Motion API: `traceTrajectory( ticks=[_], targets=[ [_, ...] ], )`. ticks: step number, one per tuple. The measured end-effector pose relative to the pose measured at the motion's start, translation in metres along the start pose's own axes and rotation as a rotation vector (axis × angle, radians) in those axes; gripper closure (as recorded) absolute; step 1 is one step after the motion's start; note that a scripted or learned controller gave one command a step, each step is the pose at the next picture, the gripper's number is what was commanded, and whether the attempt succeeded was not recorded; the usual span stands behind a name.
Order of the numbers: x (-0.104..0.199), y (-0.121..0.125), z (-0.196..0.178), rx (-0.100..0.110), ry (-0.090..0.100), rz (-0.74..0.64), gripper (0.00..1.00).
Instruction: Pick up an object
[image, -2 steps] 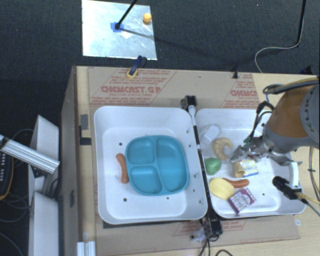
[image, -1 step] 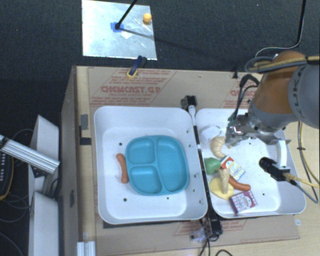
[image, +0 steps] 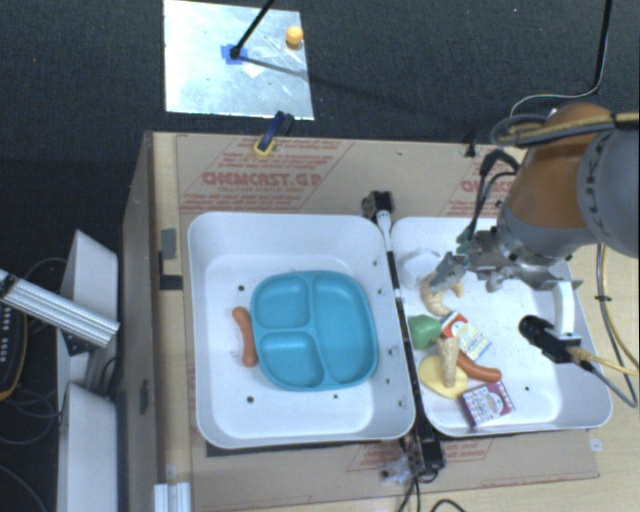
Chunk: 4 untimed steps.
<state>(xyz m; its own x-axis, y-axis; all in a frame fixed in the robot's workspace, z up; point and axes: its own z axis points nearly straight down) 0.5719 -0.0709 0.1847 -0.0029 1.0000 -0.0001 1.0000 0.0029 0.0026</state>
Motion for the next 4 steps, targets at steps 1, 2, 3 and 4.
traceTrajectory(
  ticks=[1, 2, 3, 4],
  targets=[
    [-0.024, -0.039, 0.068, -0.019, -0.011, 0.006, 0.0],
    [-0.025, -0.033, 0.072, -0.021, -0.014, 0.008, 0.0],
    [-0.027, -0.017, 0.1, 0.001, -0.001, 0.001, 0.0],
    [-0.026, -0.016, 0.09, -0.001, 0.0, -0.001, 1.0]
  ],
)
